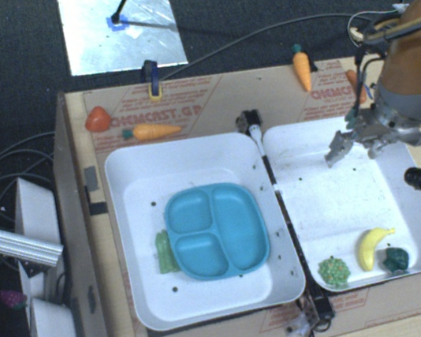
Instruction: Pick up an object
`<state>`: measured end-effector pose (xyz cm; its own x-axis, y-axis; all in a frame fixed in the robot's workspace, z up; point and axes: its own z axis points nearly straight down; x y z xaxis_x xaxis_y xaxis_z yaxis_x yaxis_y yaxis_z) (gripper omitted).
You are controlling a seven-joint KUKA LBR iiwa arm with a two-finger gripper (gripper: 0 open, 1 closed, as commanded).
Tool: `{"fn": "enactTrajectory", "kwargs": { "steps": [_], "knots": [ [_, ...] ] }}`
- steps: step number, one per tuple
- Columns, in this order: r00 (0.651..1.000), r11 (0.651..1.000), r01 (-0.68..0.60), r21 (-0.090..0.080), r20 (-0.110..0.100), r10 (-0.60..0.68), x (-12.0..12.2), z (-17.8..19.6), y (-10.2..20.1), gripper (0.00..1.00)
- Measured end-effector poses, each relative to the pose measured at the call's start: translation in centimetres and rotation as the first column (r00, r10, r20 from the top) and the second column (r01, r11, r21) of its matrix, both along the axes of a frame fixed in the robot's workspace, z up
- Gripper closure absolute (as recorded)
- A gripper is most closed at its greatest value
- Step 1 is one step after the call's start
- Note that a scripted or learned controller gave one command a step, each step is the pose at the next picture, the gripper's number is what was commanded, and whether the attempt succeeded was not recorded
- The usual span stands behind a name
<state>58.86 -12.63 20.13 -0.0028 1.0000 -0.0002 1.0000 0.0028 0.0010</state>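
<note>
Three small toys lie in the near corner of the right bin (pixel 418 193): a yellow banana (pixel 371 246), a pale green bunch of grapes (pixel 334 270) to its left, and a dark green piece (pixel 395 258) just beside the banana on its right. All three sit against the bin's near wall, close together; whether the banana touches the dark green piece cannot be told.

The gripper (pixel 357 145) hangs over the far half of the same bin, well apart from those toys. Its fingers are spread — one points left toward the divider, the other reaches down and right — and nothing sits between them. The arm (pixel 413 66), grey with its orange band, comes in from the right edge above the bin's far right corner.

The left bin (pixel 135 216) holds a blue divided tray (pixel 217 230) near its middle, with three compartments showing. A light green block (pixel 164 252) lies along the tray's left edge, touching or nearly touching it.

Beyond the bins, on the cardboard (pixel 200 105), lie an orange carrot (pixel 151 131) flat near the left bin's far rim, a red-orange piece (pixel 97 119) left of it, and a second carrot (pixel 302 68) — green top pointing away — beyond the right bin. A blue and yellow clamp (pixel 152 78) grips the cardboard's far edge.
</note>
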Motion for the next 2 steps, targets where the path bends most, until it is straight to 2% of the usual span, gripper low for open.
{"fn": "enactTrajectory", "kwargs": {
  "steps": [1, 2],
  "knots": [
    [1.000, 1.000, -0.003, 0.000, 0.003, 0.003, 0.1, 1.1, 0.0, 1.00],
    [1.000, 1.000, -0.002, 0.000, 0.000, 0.002, 3.2, -3.7, 3.4, 1.00]
  ]
}}
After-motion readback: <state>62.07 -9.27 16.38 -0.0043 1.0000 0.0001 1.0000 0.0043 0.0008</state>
